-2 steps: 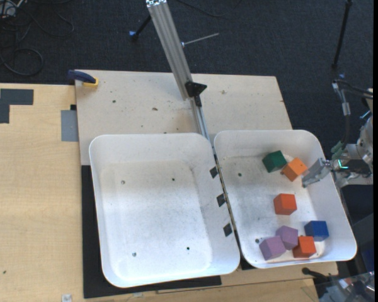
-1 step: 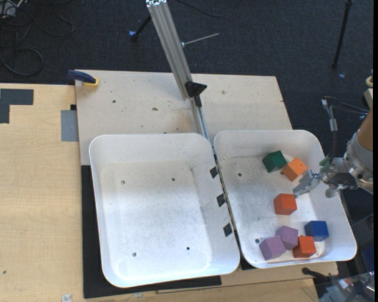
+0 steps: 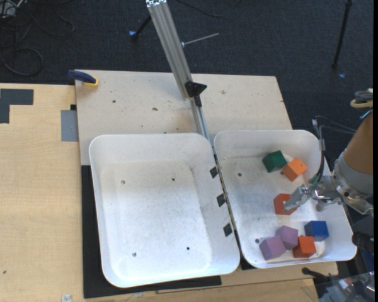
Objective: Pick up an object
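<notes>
Pale wood table (image 3: 239, 102), speckled, under both bins; left bin (image 3: 107, 150) and right bin (image 3: 252, 137) side by side, rims touching; black mat (image 3: 87, 231) under left bin; blue-yellow clamp (image 3: 83, 78) at table's far left corner; slanted metal rail (image 3: 171, 39) rising from far edge.

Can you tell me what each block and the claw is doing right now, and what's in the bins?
Claw: low in the right bin, at the red block.
Red block: on the bin floor, against the claw's tip.
Green block: lying beside the orange block.
Orange block: lying near the far wall.
Blue block: lying flat, apart from the claw.
Two purple blocks: lying together.
Right bin: holds all the blocks.
Left bin: speckled floor.
</notes>
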You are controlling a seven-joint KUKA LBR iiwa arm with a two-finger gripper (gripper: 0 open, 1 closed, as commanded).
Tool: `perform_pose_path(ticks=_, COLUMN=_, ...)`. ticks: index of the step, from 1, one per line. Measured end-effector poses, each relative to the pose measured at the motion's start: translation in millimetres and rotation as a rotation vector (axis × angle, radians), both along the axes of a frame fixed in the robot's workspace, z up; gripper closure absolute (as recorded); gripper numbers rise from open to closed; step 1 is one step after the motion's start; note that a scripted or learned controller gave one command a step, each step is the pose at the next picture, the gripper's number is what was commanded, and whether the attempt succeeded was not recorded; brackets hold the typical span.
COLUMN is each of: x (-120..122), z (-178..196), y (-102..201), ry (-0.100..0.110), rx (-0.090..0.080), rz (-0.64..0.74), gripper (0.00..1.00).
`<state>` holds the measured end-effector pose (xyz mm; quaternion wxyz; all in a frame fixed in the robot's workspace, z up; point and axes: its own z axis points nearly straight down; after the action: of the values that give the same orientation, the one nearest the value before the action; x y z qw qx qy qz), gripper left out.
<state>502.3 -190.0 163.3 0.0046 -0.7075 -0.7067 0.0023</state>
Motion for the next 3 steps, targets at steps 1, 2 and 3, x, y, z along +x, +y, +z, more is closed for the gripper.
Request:
perform_pose_path(ticks=1, x=-7.6, z=-57.7, y=9.3, ry=0.000, rx=0.001, rz=0.001, gripper=0.00)
perform_pose_path(ticks=2, x=-6.4, z=-44.6, y=6.5, ry=-0.006, rx=-0.002, rz=-0.007, gripper=1.00)
perform_pose_path(ticks=3, x=-0.9, z=14.5, y=12.8, ry=-0.013, rx=-0.004, rz=0.003, gripper=1.00)
